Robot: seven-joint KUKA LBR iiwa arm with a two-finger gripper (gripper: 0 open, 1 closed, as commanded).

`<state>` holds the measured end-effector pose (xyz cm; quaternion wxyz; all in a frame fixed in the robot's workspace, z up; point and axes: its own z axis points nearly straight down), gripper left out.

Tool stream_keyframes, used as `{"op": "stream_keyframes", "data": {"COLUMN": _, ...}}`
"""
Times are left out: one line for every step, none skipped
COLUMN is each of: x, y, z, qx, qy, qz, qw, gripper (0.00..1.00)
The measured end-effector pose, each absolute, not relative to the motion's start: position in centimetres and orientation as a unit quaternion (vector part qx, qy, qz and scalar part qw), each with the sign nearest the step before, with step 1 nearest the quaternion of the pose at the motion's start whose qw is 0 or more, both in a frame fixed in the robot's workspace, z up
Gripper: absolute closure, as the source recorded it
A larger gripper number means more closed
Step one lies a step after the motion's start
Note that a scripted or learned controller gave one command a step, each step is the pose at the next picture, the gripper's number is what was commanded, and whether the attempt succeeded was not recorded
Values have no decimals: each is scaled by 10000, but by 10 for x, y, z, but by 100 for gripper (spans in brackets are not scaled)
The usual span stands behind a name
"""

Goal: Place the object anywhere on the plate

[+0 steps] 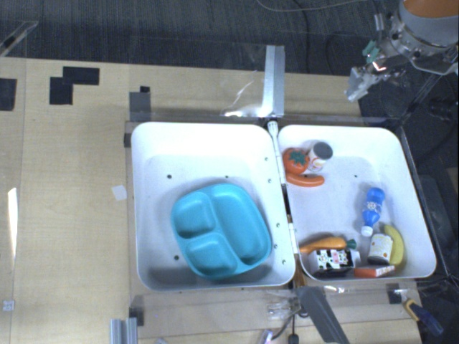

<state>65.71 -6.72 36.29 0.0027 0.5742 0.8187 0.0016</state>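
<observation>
Blue plate (pixel 221 229) in left bin (three compartments) | gripper (pixel 362 77) beyond bins, grip state seemingly unreadable

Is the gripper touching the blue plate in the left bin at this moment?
Apart. The camera view shows the gripper up at the top right, beyond the right bin's far edge, while the blue plate lies in the left bin, with the whole right bin between them.

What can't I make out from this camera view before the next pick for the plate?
- Gripper: small and blurred at the camera view's top right, so finger state is unreadable.
- Arm: cut off by the top and right edges.
- Pile in the right bin's near corner: items overlap and are too small to identify or separate.
- Can: label too small to read.
</observation>
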Motion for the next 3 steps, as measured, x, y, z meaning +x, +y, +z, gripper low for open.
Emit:
{"op": "stream_keyframes", "data": {"x": 670, "y": -18, "z": 345, "qx": 5130, "qy": 8584, "qz": 18, "qw": 31, "gripper": 100}}
{"op": "stream_keyframes", "data": {"x": 670, "y": -18, "z": 345, "qx": 5131, "qy": 8583, "qz": 19, "qw": 31, "gripper": 0}}
{"op": "stream_keyframes", "data": {"x": 658, "y": -40, "z": 274, "qx": 6546, "qy": 7560, "qz": 16, "qw": 19, "gripper": 0}}
